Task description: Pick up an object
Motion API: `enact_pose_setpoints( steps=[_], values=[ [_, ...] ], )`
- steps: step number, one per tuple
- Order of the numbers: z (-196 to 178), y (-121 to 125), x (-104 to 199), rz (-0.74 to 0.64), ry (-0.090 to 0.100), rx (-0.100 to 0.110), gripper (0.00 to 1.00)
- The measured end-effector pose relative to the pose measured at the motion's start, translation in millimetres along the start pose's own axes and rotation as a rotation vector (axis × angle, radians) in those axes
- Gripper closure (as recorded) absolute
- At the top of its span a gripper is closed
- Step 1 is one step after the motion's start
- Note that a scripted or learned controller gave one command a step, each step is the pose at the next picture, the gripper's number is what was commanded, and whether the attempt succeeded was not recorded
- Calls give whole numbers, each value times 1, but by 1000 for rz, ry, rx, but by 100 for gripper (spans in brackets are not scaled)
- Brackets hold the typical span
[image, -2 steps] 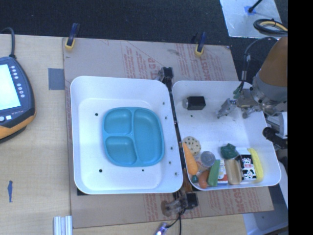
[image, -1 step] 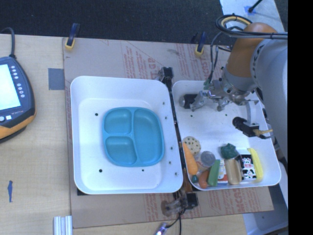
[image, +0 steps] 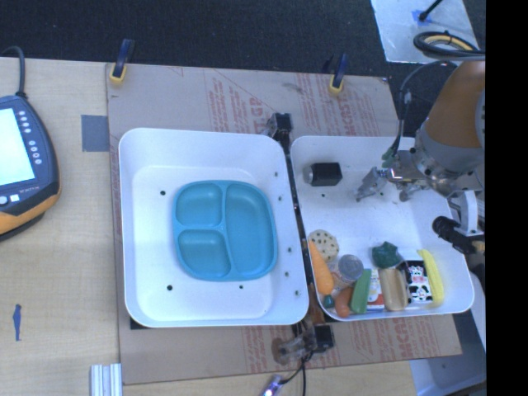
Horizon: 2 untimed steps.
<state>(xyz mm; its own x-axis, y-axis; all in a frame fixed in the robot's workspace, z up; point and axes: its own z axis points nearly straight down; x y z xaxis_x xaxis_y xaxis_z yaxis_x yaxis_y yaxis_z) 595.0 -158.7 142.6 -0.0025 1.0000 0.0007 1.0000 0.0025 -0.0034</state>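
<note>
Nothing was picked yet — the gripper (image: 381, 181) hung at the right bin's (image: 363, 148) twelve o'clock, its grip impossible to tell. The toy food (image: 375, 283) lay heaped at six o'clock; a black block (image: 325, 173) sat at eleven.

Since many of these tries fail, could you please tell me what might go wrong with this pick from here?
1. The pincer hovers over bare floor of the right bin, between the black block and the toys, so it may close on nothing.
2. The toys lie packed along the bin's near wall, touching; a grab there may snag two or slip off.
</note>
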Motion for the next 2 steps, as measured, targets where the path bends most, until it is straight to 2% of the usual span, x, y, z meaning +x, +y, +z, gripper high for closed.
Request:
enact_pose_setpoints(
  steps=[1,2],
  values=[
    [52,-78,7,-2,0,1,0],
    [41,-77,6,-6,-2,2,100]
  ],
)
